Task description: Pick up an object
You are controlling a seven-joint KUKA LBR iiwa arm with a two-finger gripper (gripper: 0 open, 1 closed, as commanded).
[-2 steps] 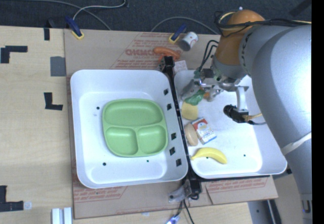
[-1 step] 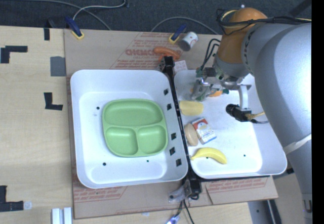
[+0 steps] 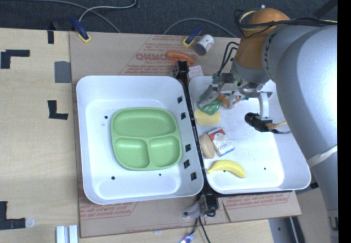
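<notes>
a kuka arm's gripper (image 3: pixel 216 96) hangs low over the far left corner of the right bin (image 3: pixel 296 179), just above a small green object (image 3: pixel 209 108) that lies close to the bin's left wall. from this slanted view you cannot tell how far the gripper is open, or whether it has hold of anything. the green object looks to be resting on the bin floor, so you should judge the pick as not yet made. what is left is to close on a thing and lift it clear.

other candidates lie nearer the front of the same bin: a pale yellow piece (image 3: pixel 207 118) just beside the green one, a brown roll (image 3: pixel 207 147) touching a small red-and-white carton (image 3: pixel 221 142), and a banana (image 3: pixel 227 168) near the front rim. the left bin (image 3: pixel 90 126) holds a green divided plate (image 3: pixel 145 137).

red print runs across the cardboard sheet (image 3: pixel 120 61) under both bins, but you cannot read it with confidence at this angle. the carton's label is too small to read.
</notes>
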